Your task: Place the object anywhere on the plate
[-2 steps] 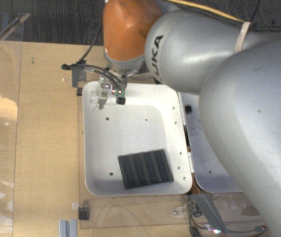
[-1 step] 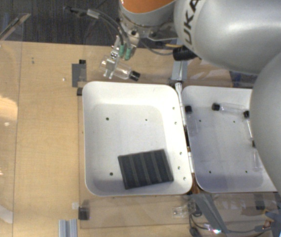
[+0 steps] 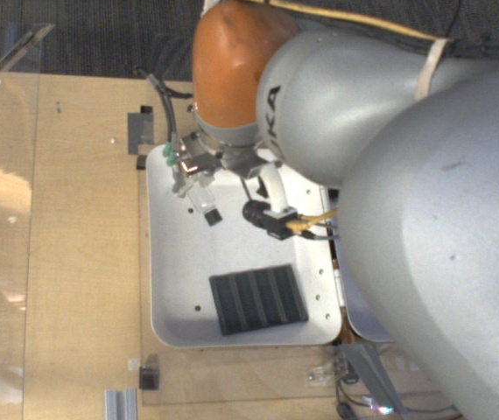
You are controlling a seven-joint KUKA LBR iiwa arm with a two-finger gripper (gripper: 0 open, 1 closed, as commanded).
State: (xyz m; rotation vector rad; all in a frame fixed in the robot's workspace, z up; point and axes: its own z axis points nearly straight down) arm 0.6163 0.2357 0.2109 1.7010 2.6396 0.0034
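Tool point(image 3: 195, 189) is low over the far left corner of the left bin point(image 3: 157, 269). The arm point(image 3: 337, 103) reaches in from the right and covers much of the bin's far side. From this angle you cannot read how far the tool is open or whether it has hold of anything, because the wrist body stands in the way. Treat any grasp as unproven.

Small dark block point(image 3: 213, 218) lies just below the tool, against the white floor and cornerwise to the bin walls. This is likely your object. Whether it touches the tool or lies free beside it, cannot tell.

Ribbed dark slab point(image 3: 258, 300) lies flat in the near right part of the same bin, a little skewed to the walls and well apart from the block. It is the only flat carrier in sight, so read it as the plate. The block is not on it, so placement is not yet done.

Judgement: a tool this low and this close to the block suits a pick, not a drop. The bin stands on the pale table point(image 3: 74, 234), its left wall near the tool, so you have little room to correct on that side.

Next you need a clean lift, then travel toward the near right. The slab is broad and any spot on it will do. Watch the ribs, though: a block this small may tip or settle into a groove if released high, so go low before letting go
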